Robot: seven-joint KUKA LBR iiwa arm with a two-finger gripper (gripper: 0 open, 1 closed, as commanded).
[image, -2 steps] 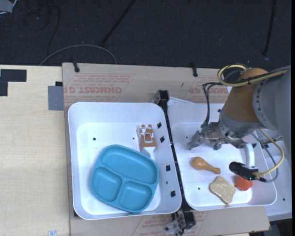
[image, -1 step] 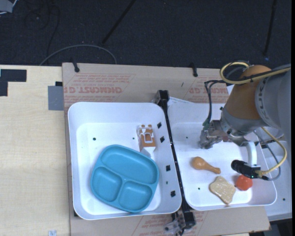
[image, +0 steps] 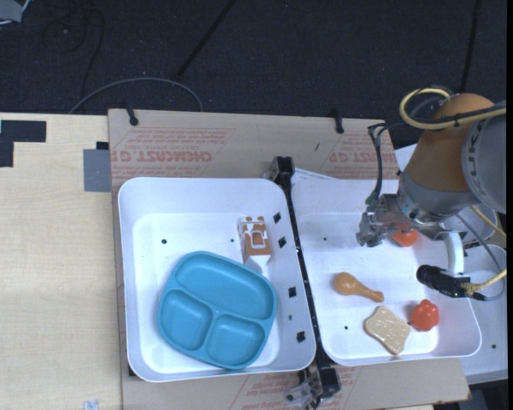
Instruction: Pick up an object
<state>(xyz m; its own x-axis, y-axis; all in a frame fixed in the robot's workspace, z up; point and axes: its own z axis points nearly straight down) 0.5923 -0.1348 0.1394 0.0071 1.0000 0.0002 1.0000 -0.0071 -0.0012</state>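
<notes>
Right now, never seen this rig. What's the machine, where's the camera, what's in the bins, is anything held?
One camera looks down at a slant from above the bench. The grey robot arm with an orange band reaches in from the right. Its two-finger pincer hangs low over the right white bin, beside a small orange-red round item; I can't tell if anything is gripped. That bin also holds a tan drumstick toy, a beige toast slice and a red tomato-like toy. The left white bin holds a blue divided plastic tray and an orange-and-white toy.
</notes>
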